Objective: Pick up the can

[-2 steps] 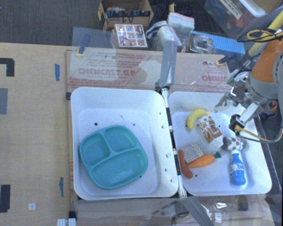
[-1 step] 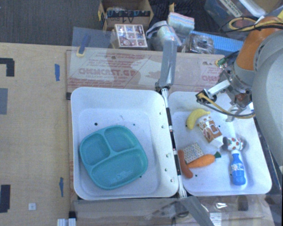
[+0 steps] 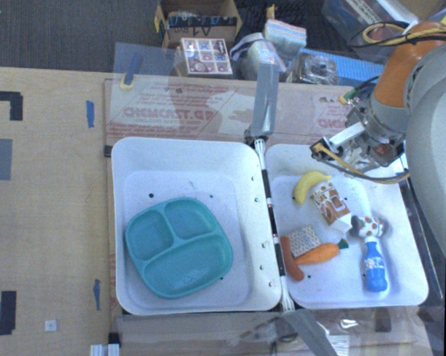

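While hanging over the far end of the right bin point(image 3: 416, 290), reaches in from the right as a grey arm point(image 3: 402, 78) with an orange band, ending in the tool point(image 3: 353, 147) among yellow and black cabling. Impossible to tell how far open or shut, or holding what, if anything: too tangled and too bright there. Hovers just beyond a banana point(image 3: 308, 185), near it but apart.

Lying in that same right bin, toward its far half: what looks like the can point(image 3: 330, 201), small, brown and white on the label, tipped on its side at a slant. Touching or nearly touching the banana at the far left end; hard to say which. Below the tool in the view, apart from it.

Nearer the front of that bin: a grey block point(image 3: 302, 240), pressed against an orange carrot point(image 3: 320, 254), with a red sausage-like piece point(image 3: 289, 260) just left along the bin wall. Right of the can: a white toy with red spots point(image 3: 367, 227), then a blue bottle point(image 3: 375, 268) lying lengthwise just in front of it.

In the left bin point(image 3: 128, 163): only a teal divided plate point(image 3: 178, 245), flat, turned at an angle, toward the near left.

Both bins side by side on the pale wooden desk point(image 3: 47, 204), with a grey upright post point(image 3: 265, 95) at the far end of the seam between them.
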Motion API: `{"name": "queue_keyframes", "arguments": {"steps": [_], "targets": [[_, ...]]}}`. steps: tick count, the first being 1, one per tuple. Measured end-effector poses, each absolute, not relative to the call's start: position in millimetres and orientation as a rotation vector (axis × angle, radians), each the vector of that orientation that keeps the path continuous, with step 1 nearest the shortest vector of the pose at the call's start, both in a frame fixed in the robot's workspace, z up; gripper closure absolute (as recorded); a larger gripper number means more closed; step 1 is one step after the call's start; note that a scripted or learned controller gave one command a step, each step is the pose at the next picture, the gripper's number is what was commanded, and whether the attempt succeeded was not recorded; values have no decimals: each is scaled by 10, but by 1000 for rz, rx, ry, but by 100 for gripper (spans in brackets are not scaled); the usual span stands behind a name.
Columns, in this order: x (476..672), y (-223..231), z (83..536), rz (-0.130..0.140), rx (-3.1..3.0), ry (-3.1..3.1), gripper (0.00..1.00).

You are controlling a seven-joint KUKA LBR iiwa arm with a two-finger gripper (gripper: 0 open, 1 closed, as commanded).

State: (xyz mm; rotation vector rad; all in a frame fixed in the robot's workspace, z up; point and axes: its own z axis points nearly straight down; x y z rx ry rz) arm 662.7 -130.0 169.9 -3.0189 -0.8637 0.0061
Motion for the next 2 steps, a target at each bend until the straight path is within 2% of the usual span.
{"name": "queue_keyframes", "arguments": {"steps": [1,2], "targets": [[6421,-1760,2283,2,-3074,-647,100],[6485,-1100,1272,-6,-3012,-904,100]]}}
